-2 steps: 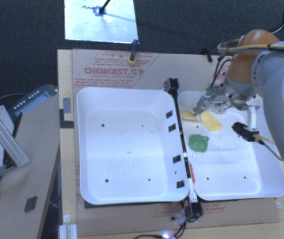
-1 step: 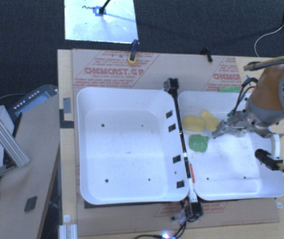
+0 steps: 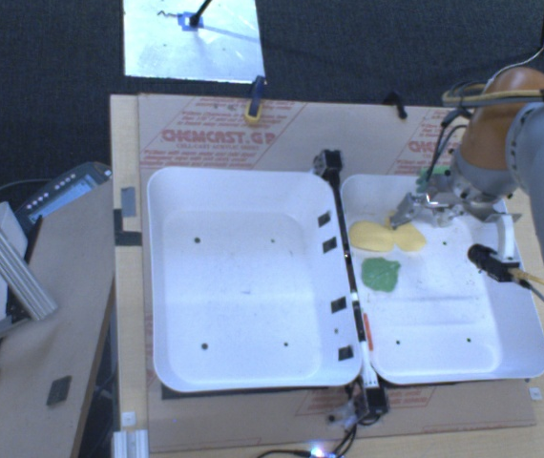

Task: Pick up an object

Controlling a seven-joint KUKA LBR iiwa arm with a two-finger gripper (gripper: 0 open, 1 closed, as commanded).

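Two pale yellow objects lie in the right bin (image 3: 501,351) near its left wall: a larger one (image 3: 371,236) and a smaller one (image 3: 410,239) touching it on the right. Just below them sits a green object (image 3: 381,273). My gripper (image 3: 404,216) hangs low over the far part of the right bin, its tips just above the smaller yellow object. Whether the tips touch it is unclear. The grey arm with its orange band (image 3: 511,113) comes in from the upper right.
The left bin (image 3: 243,284) stands beside the right one, with a black divider strip (image 3: 341,256) between them. A yellow clip (image 3: 253,113) sits on the cardboard behind the bins. A cable and a black fitting (image 3: 490,259) hang off the arm over the right bin.
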